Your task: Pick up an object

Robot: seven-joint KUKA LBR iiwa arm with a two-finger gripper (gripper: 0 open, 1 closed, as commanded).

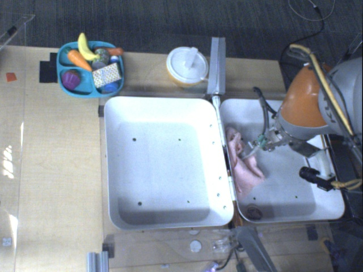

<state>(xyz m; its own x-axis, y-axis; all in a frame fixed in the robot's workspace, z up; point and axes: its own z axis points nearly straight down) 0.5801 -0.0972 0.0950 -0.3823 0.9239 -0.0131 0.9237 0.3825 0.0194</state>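
1. The bench (pixel 57 169) is of light wood and it carries two shallow white bins side by side
2. The left bin (pixel 164 163) is the bigger one in the view; only a few small dark dots are on its floor
3. The right bin (pixel 295 200) holds a pink cloth (pixel 244 166), which lies crumpled against the left wall of this bin, just beside the divider between the two bins
4. The arm (pixel 309 103) comes in from the right side, grey with its orange band, and it bends down over the right bin
5. The gripper (pixel 262 142) is low inside the right bin, just beside the upper right edge of the pink cloth, very near or touching it; I cannot tell which
6. The gripper is small and partly blurred here, so I cannot tell if it is apart or together, and no cloth is clearly seen inside it
7. Behind the left bin, on the bench, stands a blue tray (pixel 88 69) with toy food, among it a yellow banana (pixel 85 47) and an orange carrot (pixel 78 60)
8. Near the top of the divider stands a round white container (pixel 187 66) with a yellowish rim
9. A small dark round spot (pixel 254 212) is on the floor of the right bin, near its front wall
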